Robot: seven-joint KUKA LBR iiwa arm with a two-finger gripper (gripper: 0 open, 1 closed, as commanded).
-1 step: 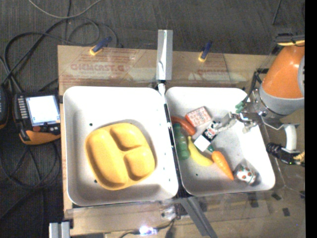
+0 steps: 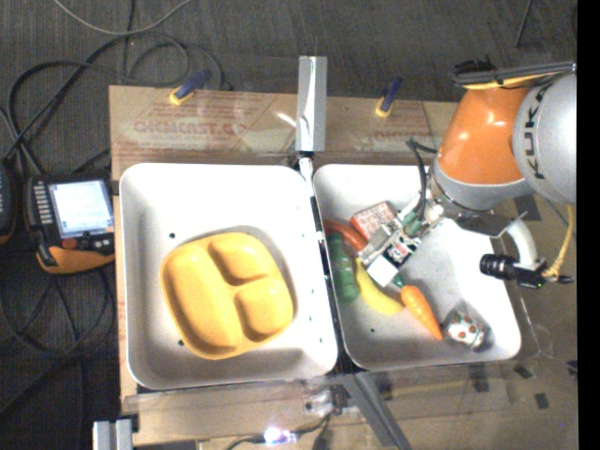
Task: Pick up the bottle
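In right bin (image 2: 487, 340), tool (image 2: 392, 251) sits low over green bottle (image 2: 343, 268), banana (image 2: 377, 295), carrot (image 2: 422, 311). Tool state: can't tell. Yellow tray (image 2: 228, 293) in left bin (image 2: 150, 345).

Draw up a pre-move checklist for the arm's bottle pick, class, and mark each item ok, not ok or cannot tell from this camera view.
1. Green bottle located, against the left wall of the right bin: ok.
2. Gripper over the bottle: not ok; it sits further right, above the banana.
3. Fingers open for a grasp: cannot tell.
4. Room around the bottle: not ok; banana and a red item lie close beside it.
5. Carrot and shiny ball away from the bottle: ok.
6. Yellow tray in the left bin, out of the way: ok.
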